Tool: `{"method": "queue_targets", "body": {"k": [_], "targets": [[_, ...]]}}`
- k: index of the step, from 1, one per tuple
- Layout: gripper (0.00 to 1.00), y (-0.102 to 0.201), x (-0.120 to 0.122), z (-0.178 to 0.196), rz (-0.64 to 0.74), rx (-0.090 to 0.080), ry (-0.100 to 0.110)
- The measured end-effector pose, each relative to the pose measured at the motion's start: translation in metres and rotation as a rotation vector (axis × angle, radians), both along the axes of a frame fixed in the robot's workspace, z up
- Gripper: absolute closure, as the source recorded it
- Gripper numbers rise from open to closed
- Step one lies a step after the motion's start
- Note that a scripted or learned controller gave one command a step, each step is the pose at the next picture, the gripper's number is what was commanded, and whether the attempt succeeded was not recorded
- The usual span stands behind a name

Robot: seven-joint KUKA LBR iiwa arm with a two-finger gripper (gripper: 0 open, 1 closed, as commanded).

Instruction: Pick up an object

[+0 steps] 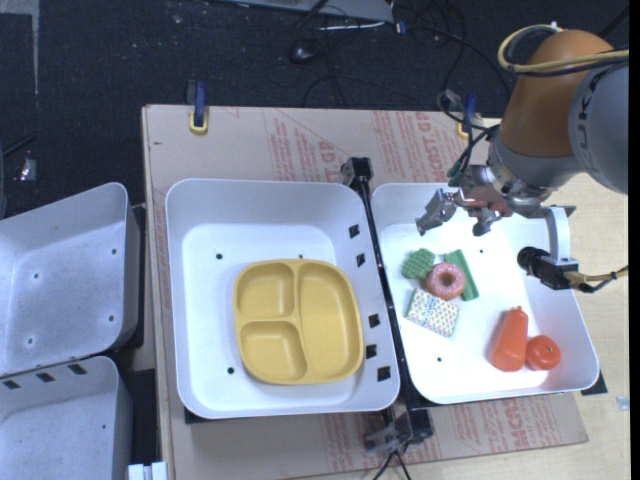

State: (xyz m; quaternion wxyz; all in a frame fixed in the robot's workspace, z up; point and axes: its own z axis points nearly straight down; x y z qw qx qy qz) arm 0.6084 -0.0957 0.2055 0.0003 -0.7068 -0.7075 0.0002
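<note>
The approach step is judged to be in hand: the gripper [458,214] is held open and empty above the right bin [570,313], upper right of frame. A descent onto the pink doughnut [446,281] just below is called for.

Divided tray [299,321] in left bin [190,268]; toys, perhaps five, clustered in right bin [575,318].

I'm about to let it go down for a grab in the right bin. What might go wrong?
The pink ring donut lies on the green pieces and touches the patterned white square, so the open gripper may catch several or nudge them. The orange bottle and the small orange ball touch near the bin's wall, leaving little finger room.
</note>
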Motion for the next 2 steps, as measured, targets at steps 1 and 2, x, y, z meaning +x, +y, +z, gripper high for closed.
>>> {"method": "queue_targets", "body": {"k": [1, 2], "targets": [[0.0, -0.008, -0.001, -0.047, -0.003, 0.0, 0.003], [0.0, -0.01, 0.001, -0.09, -0.002, 0.0, 0.002]]}}
